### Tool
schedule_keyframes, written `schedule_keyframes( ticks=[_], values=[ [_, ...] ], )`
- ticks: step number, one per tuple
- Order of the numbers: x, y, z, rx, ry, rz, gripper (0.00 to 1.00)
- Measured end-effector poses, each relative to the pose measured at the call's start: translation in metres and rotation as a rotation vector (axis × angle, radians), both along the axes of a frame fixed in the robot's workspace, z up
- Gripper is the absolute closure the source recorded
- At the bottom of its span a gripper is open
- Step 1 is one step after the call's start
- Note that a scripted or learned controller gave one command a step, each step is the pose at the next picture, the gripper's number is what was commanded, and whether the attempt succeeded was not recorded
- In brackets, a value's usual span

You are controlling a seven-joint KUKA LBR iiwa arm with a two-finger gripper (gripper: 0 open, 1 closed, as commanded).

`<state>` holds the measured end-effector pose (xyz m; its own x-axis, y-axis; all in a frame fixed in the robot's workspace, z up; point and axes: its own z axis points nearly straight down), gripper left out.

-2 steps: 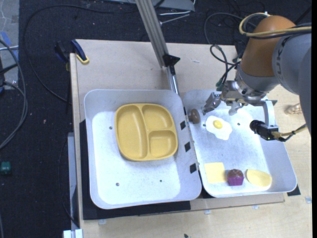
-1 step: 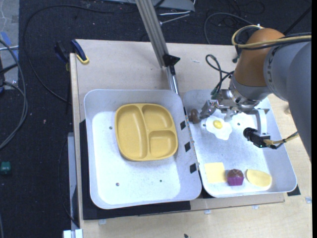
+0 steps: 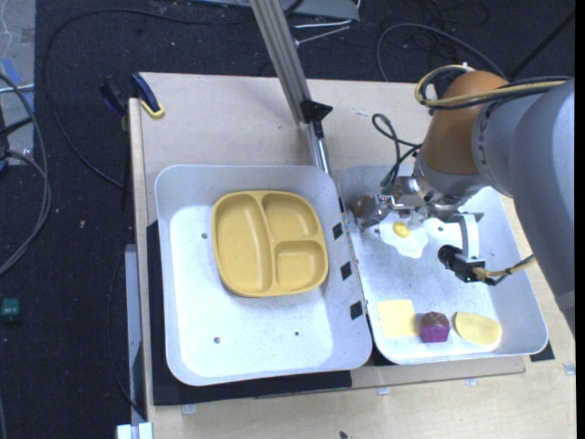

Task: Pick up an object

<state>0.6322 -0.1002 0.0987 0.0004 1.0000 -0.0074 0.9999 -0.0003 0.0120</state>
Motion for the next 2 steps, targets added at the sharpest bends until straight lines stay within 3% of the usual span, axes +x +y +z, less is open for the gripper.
schedule_keyframes(
  ticks=[1,2],
  values=[
    [0.000,0.003,0.008,0.006,0.000,0.000,1.00],
    [-0.003,0.006,0.052,0.007,0.006,0.002,1.00]
  ],
)
